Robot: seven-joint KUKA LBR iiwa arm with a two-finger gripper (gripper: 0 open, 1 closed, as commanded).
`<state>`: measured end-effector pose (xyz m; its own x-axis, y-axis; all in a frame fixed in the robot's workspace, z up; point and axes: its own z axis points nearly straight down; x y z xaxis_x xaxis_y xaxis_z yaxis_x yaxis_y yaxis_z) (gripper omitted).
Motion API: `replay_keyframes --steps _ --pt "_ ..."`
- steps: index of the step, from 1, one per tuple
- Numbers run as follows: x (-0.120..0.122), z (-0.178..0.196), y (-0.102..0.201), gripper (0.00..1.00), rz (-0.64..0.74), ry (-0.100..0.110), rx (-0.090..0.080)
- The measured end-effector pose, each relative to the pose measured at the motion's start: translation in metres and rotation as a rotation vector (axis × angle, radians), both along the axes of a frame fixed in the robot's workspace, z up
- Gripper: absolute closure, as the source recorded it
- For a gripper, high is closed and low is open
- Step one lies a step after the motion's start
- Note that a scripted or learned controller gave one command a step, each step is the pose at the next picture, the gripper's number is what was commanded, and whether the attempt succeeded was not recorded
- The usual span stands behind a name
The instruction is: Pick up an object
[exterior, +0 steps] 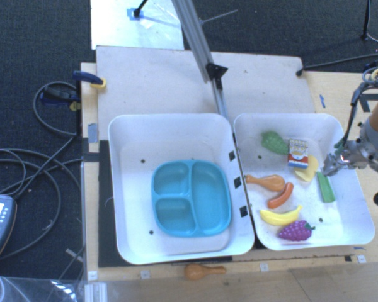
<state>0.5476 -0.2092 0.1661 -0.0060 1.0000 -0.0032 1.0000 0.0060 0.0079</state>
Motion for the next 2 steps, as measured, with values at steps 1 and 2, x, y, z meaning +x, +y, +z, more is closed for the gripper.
replay_keyframes --steps 1,2 --pt "0.002 0.039 0.000 1.00 0.001 0.002 0.001" --pt "0.014 0.043 0.063 1.00 0.006 0.005 0.005"
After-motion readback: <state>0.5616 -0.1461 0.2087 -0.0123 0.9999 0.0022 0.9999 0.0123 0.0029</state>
